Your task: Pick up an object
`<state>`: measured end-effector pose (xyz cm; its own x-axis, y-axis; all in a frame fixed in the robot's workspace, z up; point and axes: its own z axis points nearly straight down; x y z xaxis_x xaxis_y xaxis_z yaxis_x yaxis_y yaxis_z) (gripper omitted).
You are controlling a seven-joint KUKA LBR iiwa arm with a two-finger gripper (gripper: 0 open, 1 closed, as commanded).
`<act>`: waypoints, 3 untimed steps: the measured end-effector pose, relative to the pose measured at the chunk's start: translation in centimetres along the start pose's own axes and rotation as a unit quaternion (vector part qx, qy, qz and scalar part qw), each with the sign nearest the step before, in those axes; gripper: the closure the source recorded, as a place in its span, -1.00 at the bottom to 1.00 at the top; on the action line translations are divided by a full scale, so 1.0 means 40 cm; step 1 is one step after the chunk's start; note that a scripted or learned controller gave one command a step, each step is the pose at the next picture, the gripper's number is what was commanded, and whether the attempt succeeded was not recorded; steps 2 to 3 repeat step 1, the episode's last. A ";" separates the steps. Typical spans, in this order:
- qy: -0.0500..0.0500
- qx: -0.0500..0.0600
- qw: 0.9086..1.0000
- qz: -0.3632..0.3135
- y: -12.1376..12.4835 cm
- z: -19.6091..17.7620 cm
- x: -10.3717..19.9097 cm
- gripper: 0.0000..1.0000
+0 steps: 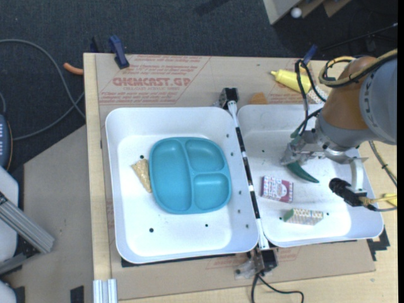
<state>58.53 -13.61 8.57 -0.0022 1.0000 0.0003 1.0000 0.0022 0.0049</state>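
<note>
Green curved object, dark and leaf-like, lying in the right bin just under the gripper, tip pointing right and near; fingers lowered onto its left end, though whether closed on it or merely around it cannot be told. Nearer and to the left, a small red-and-white packet, and nearer still a slim patterned wrapper, both apart from the green piece. Across the divider, in the left bin, a teal compartment plate with a tan crumbly piece touching its left edge.
</note>
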 end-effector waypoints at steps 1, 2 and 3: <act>0.000 0.001 1.000 0.000 0.122 -0.249 0.158 1.00; 0.000 0.001 1.000 0.000 0.122 -0.249 0.158 1.00; 0.000 0.001 1.000 0.000 0.122 -0.249 0.158 1.00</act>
